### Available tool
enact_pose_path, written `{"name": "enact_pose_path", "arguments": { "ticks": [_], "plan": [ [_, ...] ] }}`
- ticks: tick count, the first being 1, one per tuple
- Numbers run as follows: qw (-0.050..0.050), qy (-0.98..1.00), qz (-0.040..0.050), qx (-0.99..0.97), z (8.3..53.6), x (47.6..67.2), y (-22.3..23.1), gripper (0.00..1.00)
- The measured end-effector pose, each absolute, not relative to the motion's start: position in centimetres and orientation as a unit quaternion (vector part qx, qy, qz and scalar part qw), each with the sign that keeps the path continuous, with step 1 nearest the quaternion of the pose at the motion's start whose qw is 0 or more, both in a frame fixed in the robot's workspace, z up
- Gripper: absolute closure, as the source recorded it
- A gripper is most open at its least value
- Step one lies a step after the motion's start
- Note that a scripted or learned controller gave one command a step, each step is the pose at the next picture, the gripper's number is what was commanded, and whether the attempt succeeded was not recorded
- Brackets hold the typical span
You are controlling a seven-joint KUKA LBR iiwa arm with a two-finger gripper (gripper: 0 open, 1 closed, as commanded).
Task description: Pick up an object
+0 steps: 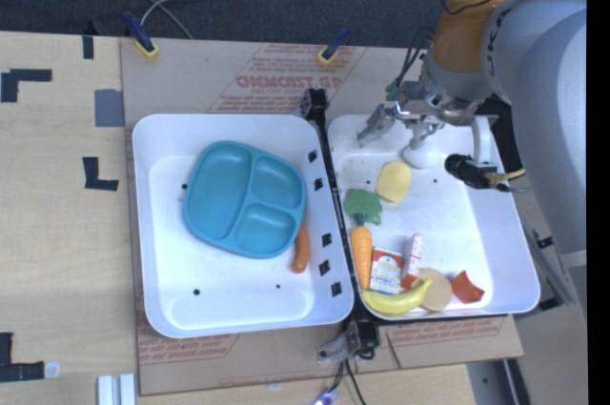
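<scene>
Pale yellow lemon-like piece point(394, 182) lying in the right bin point(496, 236), just below the gripper point(397, 134), apart from it. Gripper hanging over that bin's far end with fingers spread and nothing between them; below the lemon piece a green leafy toy point(362, 205), then an orange carrot point(361, 250), a small red-and-white carton point(386, 271), a banana point(398, 301), a tan round piece point(437, 290) and a red wedge point(466, 287) toward the near rim. Left of it, across the divide, the left bin point(162, 203) bearing a blue divided plate point(244, 198) with a small orange sausage-like piece point(301, 252) beside its near right edge.
</scene>
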State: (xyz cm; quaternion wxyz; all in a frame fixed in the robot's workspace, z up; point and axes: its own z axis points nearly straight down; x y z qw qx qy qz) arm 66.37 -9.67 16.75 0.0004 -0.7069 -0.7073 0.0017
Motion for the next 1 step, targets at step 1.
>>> {"name": "enact_pose_path", "arguments": {
  "ticks": [1],
  "plan": [
    [0.0,-0.707,0.0015,-0.707,13.47,66.76,-10.83,0.0]
  ]
}}
